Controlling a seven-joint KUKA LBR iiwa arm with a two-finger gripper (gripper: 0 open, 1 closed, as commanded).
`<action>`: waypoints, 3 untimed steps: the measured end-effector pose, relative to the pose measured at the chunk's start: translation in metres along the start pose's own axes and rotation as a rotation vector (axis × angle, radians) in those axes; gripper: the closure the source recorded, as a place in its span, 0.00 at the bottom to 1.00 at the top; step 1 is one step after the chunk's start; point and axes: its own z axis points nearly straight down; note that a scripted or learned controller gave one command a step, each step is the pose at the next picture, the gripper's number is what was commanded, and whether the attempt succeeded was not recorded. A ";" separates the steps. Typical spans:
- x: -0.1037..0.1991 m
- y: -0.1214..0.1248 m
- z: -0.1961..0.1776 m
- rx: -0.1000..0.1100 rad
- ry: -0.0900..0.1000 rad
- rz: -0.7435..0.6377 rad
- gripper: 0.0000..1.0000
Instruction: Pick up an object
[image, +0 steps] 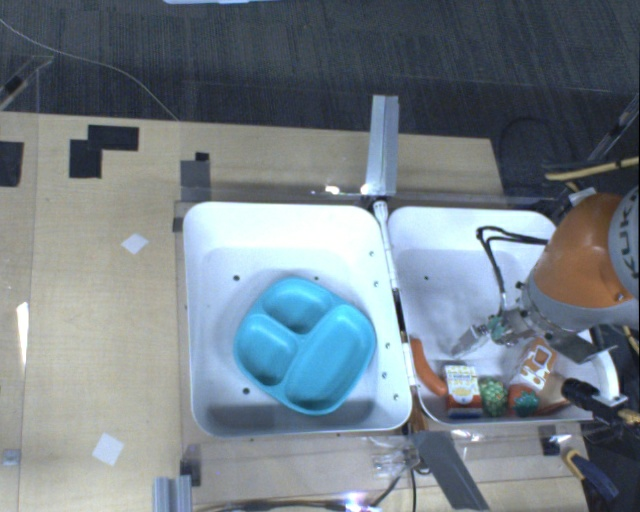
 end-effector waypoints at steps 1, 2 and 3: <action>-0.004 0.016 0.003 -0.007 -0.005 -0.448 0.00; 0.019 0.076 0.004 -0.008 -0.004 -0.498 0.00; 0.027 0.073 0.003 -0.008 -0.007 -0.650 0.00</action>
